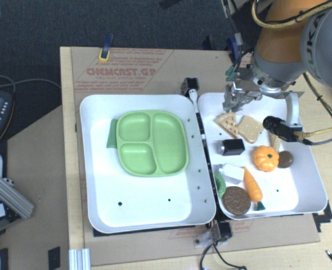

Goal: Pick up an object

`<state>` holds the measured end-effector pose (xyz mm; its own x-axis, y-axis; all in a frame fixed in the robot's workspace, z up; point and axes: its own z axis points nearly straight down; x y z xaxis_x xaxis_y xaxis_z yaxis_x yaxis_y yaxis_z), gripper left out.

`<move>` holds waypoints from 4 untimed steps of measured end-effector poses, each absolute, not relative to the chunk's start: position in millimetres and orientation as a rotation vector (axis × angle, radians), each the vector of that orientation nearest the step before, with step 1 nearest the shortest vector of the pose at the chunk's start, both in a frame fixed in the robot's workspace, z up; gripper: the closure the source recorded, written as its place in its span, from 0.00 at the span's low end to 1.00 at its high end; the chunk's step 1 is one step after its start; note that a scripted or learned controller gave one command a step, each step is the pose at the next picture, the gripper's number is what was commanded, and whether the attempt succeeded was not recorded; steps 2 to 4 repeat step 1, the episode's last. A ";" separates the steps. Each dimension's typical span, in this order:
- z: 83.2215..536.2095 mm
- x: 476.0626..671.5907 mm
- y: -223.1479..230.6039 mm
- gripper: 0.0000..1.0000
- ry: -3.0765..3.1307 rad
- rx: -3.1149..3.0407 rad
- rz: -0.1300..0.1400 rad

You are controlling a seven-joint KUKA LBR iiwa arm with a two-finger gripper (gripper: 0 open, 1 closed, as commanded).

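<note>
**Claw hangs over the cracker at the far end of the bin**

The cracker (227,124), a pale wedge with a grid pattern, lies on the floor of the bin (315,179) that the arm reaches into. It sits just below the claw (232,107) as the camera sees it. Whether the claw touches the cracker cannot be made out, nor whether the claw is released or clenched.

A slice of toast (249,128) lies against the cracker, down and to the right of the claw. Straight below the claw, past the cracker, a small black box (232,147) rests flat.

Further out, to the lower right of the claw, a little orange pumpkin (265,158) stands with a brown ball (285,159) touching its far side. Below the black box lies a white block (232,173). A carrot (252,184) slants beside the block, its thick end toward the pumpkin. A green scrap (219,183) lies against the bin wall next to the block.

Farthest from the claw in this bin, a round brown cookie (236,200) lies near the front rim, beside the carrot's tip.

To the left of the claw, across the joined rims, the second bin (98,196) holds a green divided plate (152,142), well apart from the claw. Both bins rest on a cardboard sheet (76,77) with red print.
</note>
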<state>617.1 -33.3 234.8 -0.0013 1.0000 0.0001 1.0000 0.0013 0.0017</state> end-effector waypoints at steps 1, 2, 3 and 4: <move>231.2 617.5 -40.3 1.00 2.221 2.222 -0.001; 231.2 617.5 -40.3 1.00 2.221 2.222 -0.001; 231.2 617.5 -40.3 1.00 2.221 2.222 -0.001; 231.2 617.5 -40.3 1.00 2.221 2.222 -0.001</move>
